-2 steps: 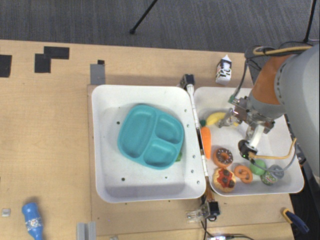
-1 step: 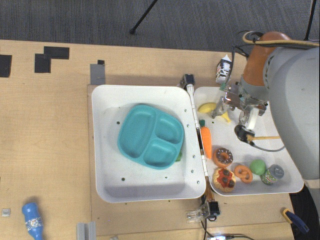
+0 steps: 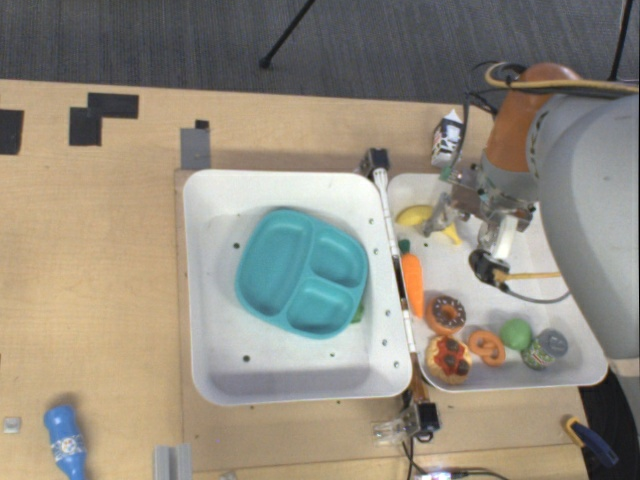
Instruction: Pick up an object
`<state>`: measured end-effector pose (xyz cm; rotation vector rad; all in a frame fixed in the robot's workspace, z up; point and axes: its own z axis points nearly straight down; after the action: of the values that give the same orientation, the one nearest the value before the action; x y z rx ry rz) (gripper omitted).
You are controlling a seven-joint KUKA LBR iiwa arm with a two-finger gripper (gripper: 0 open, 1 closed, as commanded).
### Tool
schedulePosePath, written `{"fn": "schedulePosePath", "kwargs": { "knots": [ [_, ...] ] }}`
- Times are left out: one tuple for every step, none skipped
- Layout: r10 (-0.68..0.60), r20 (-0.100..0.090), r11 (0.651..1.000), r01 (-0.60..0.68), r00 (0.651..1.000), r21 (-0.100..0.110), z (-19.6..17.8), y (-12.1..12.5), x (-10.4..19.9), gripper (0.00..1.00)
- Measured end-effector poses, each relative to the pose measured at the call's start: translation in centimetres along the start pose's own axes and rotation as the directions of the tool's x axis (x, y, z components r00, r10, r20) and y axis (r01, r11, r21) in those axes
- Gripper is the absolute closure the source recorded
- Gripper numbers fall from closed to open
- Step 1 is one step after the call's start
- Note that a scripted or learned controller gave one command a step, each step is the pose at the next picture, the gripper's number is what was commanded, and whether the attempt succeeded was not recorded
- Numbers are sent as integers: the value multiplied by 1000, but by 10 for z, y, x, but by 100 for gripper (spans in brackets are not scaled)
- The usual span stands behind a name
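My gripper point(image 3: 466, 224) hangs over the upper part of the right bin point(image 3: 563, 299), just right of a yellow banana point(image 3: 414, 215). Nothing shows between its fingers. Lower in the same bin lie an orange carrot point(image 3: 411, 284), a chocolate donut point(image 3: 446, 312), a pizza slice point(image 3: 449, 359), an orange pretzel point(image 3: 487, 346), a green ball point(image 3: 515, 333) and a small can point(image 3: 547, 348). The arm's grey body covers the bin's right side.
The left bin point(image 3: 200, 298) holds a teal divided plate point(image 3: 302, 272) with something green peeking from under its right edge. A blue toy point(image 3: 64, 440) lies on the bench at the lower left. A thin ridge separates the two bins.
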<state>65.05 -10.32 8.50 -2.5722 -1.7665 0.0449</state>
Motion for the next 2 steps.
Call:
{"fn": "schedulePosePath", "kwargs": {
  "knots": [
    [636, -32, 771, -637, 771, -19, 0, 1, -1, 0],
    [538, -32, 842, -539, 842, -21, -99, -81, 80, 0]
  ]
}}
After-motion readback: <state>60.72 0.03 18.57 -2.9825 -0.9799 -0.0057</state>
